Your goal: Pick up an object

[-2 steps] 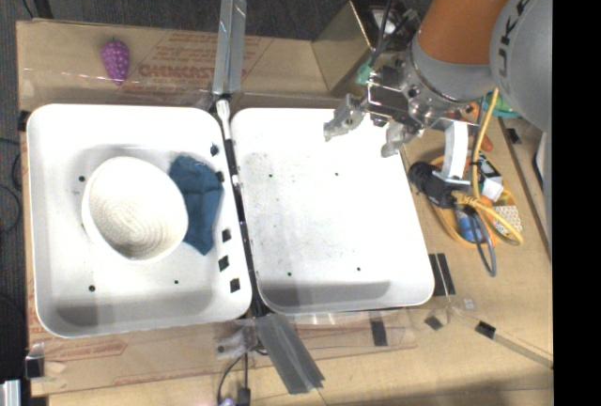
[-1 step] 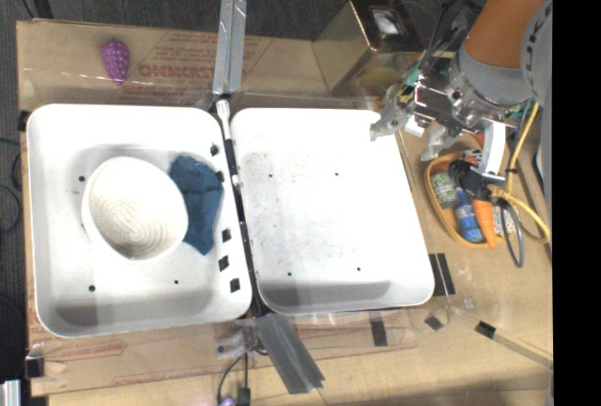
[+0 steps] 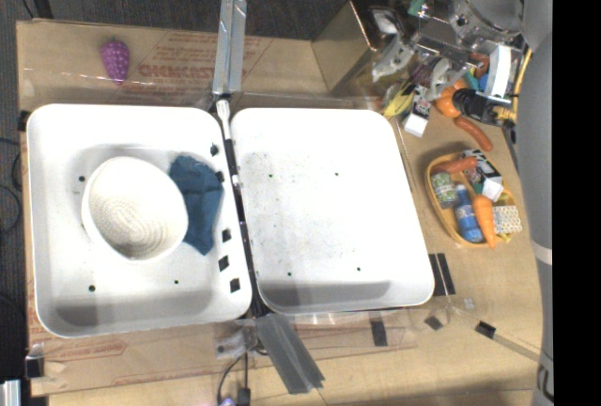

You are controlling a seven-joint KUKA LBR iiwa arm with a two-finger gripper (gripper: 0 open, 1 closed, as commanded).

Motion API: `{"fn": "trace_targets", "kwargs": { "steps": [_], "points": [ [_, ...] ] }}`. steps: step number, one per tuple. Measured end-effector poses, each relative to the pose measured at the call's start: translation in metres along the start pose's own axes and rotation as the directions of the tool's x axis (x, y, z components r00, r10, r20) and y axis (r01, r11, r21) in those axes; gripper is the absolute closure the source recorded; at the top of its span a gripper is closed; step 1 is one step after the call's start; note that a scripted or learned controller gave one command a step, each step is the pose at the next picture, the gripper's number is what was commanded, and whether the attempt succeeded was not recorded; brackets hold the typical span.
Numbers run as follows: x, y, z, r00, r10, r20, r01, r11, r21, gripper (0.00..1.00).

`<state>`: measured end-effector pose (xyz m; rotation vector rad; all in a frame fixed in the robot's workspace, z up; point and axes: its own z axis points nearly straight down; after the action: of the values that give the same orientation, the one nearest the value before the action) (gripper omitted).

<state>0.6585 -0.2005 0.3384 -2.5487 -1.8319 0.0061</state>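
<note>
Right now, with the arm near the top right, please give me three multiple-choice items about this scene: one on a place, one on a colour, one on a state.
1. Where does the white woven hat lie?
A. left bin
B. right bin
C. on the bench

2. What colour is the cloth beside the hat?
A. red
B. blue
C. yellow

3. The gripper is
A. inside the left bin
B. inside the right bin
C. outside both bins

Answers: 1 A, it rests on that bin's floor; 2 B, it touches the hat's right edge; 3 C, it hangs beyond the right bin's far corner.
</note>
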Motion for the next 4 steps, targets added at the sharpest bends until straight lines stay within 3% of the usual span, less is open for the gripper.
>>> {"fn": "trace_targets", "kwargs": {
  "steps": [1, 2, 3, 4],
  "points": [
    [0.003, -0.001, -0.005, 0.986, -0.17, 0.0, 0.17, 0.986, 0.001, 0.0],
    [0.006, 0.0, -0.012, 0.983, -0.181, 0.001, 0.181, 0.983, 0.008, 1.0],
    [0.023, -0.008, -0.083, 0.996, 0.09, 0.001, -0.09, 0.996, -0.002, 1.0],
    [0.107, -0.037, -0.032, 0.958, 0.288, 0.002, -0.288, 0.958, 0.003, 1.0]
  ]
}}
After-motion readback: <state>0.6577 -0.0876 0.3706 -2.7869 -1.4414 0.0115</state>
